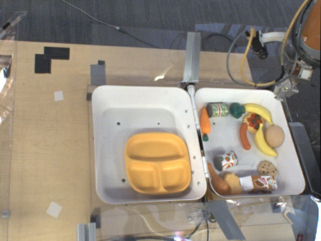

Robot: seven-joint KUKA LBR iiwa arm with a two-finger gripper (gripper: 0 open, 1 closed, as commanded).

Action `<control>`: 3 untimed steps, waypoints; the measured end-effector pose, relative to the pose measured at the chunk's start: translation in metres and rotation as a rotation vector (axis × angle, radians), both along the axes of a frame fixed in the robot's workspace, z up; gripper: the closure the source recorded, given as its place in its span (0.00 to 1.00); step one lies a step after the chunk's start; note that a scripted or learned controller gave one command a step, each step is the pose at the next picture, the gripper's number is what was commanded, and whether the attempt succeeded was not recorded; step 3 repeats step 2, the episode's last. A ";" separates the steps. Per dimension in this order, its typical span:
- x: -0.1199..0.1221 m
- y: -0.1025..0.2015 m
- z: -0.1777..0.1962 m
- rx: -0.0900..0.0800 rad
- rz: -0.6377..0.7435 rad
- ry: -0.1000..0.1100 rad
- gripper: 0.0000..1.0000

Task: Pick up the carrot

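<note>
The carrot [204, 121] is a small orange piece with a green end. It lies lengthwise along the left wall of the right bin [296, 149], next to the divider between the bins. The arm's wrist and gripper [289, 83] hang at the right bin's far right corner, just over its rim. They are well to the right of the carrot and apart from it. Nothing is seen held there.
Close to the carrot lie a green can [218, 109], a red sausage [245, 135] and a small printed can [226, 160]. A banana [263, 127], an egg [274, 135], a cookie [267, 168] and a bottle [256, 183] fill the right side. A yellow divided plate [158, 162] sits in the left bin [108, 134].
</note>
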State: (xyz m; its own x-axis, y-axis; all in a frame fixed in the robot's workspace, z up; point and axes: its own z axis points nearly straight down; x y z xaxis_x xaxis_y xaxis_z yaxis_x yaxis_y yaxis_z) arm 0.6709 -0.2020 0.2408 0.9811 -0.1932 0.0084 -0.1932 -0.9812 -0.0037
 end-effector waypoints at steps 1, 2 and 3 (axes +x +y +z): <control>-0.070 -0.005 -0.026 0.000 -0.007 0.004 1.00; -0.067 -0.002 -0.013 0.002 -0.003 -0.004 1.00; -0.067 -0.002 -0.013 0.002 -0.003 -0.004 1.00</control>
